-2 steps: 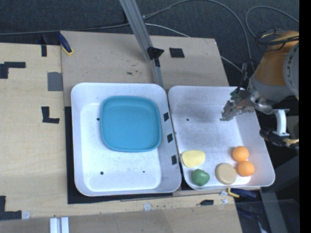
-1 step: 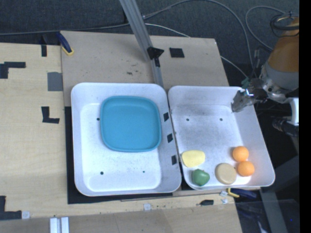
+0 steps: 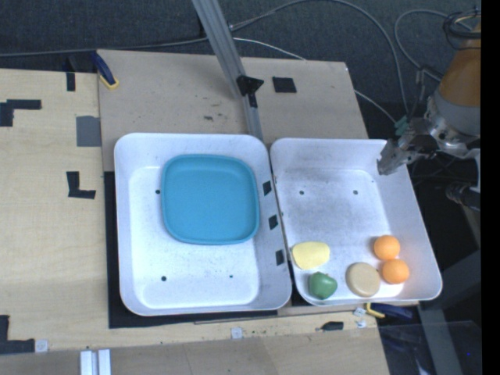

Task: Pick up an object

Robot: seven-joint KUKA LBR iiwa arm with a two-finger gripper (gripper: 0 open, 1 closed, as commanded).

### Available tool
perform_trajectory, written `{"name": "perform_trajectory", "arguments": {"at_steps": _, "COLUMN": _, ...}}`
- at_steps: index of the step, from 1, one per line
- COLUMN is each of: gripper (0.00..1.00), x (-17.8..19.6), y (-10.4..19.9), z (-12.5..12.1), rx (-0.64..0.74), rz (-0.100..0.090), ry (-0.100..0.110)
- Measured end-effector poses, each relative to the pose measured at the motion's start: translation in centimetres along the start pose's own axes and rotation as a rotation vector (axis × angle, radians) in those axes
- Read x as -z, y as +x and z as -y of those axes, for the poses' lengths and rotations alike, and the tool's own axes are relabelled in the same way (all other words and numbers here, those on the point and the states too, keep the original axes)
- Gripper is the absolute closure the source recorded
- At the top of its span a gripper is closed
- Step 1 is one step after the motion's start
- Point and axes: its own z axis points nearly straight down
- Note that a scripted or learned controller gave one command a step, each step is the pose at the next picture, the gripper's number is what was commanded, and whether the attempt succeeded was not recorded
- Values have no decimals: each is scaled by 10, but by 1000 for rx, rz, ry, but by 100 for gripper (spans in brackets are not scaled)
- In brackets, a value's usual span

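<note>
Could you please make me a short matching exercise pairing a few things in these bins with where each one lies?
Things:
1. blue plate
2. yellow piece
3. green piece
4. gripper

Places:
A. near the right bin's far right corner
B. in the left bin
C. right bin, by the wall between the bins
D. right bin, at its near edge

Pairs: 1-B, 2-C, 3-D, 4-A

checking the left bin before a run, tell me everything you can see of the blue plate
The blue plate is a rounded square in plain light blue, matte, probably plastic, with a slightly raised rim. It lies flat and face up in the left bin, toward its far side, roughly centred between the side walls. It looks bare, and only the bin floor touches it.
</note>
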Motion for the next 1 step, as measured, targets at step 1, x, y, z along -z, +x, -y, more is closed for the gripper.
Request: {"name": "perform_trajectory", "arguments": {"at_steps": 1, "gripper": 100, "x": 6, "y": 47, "z": 0, "rx": 4, "rz": -1, "ry": 1}}
